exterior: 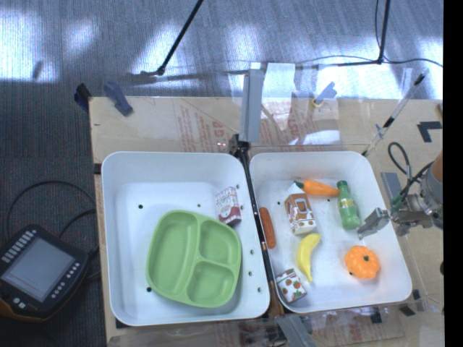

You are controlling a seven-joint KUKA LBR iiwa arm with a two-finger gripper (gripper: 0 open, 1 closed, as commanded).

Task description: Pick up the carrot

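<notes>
The carrot [318, 188], orange with a green top, lies near the back of the right bin [329, 160], its tip pointing right toward a green bottle [348, 204]. My gripper [376, 223] hangs above the right bin's right side, to the right of and nearer than the carrot, just right of the bottle. It is apart from the carrot and nothing shows in its grasp.
In the right bin also lie a small house-printed carton [299, 213], a banana [308, 255], an orange pumpkin [362, 262], a sausage [268, 227] and a strawberry-printed box [291, 285]. The left bin [130, 172] holds a green divided plate [194, 257] and a small carton [228, 205].
</notes>
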